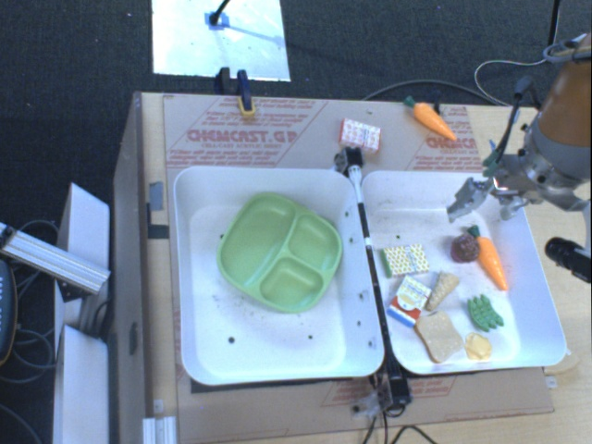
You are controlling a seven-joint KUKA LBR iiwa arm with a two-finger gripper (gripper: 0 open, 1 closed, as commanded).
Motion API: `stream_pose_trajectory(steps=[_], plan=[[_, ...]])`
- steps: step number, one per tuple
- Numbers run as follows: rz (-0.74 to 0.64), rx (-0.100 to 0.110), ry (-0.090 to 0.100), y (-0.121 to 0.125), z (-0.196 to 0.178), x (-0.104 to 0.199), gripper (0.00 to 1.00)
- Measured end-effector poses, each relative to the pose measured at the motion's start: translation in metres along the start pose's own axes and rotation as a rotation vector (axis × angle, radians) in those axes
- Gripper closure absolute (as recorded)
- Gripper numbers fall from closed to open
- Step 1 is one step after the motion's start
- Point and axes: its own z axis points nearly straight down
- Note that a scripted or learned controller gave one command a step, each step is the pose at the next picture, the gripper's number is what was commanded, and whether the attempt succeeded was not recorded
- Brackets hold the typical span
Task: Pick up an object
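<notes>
Pincer just above carrot

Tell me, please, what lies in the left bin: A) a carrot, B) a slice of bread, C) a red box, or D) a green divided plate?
D: the green divided plate lies alone in the left bin.

The arm is cut off by the right edge, so just its wrist end shows. The gripper is blurred, and its finger state cannot be made out. The dark round item beside the carrot is too small to identify. Print on the 2 small packets is unreadable. A dark object is cropped at the left edge.
</notes>
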Motion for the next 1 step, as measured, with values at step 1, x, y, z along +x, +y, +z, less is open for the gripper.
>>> stream_pose_trajectory(steps=[1], plan=[[0.003, 0.004, 0.0, -0.0153, 0.1357, -0.0502, 0.0]])
